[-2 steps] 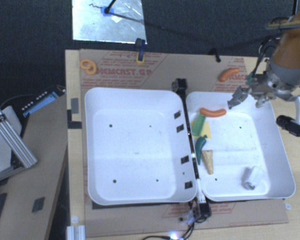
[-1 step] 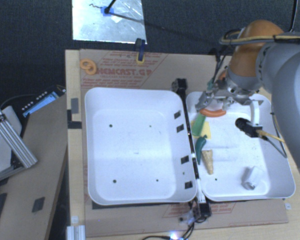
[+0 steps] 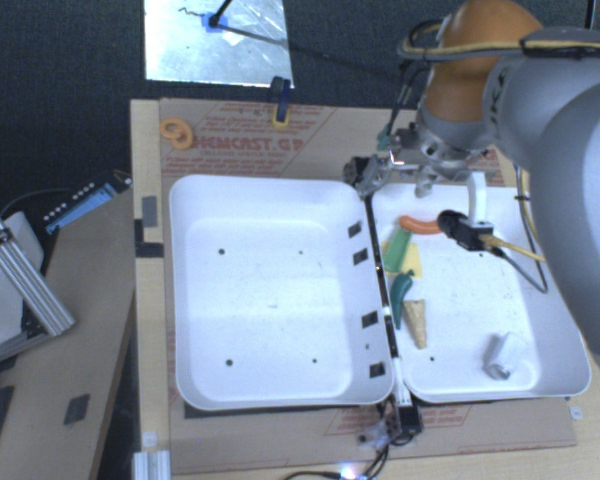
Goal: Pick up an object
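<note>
The flat brown cardboard sheet (image 3: 250, 138) lying under the two bins carries red printing along its far edge, but the letters are too blurred to read with any certainty. Fainter red print along its near edge is likewise illegible.

Bright, even overhead light; the white bins (image 3: 270, 298) glare slightly, shadows stay soft, and the nearest arm (image 3: 570, 158) looks blurred.

Robotics lab: bench (image 3: 230, 123), twin bins (image 3: 270, 298).
</note>
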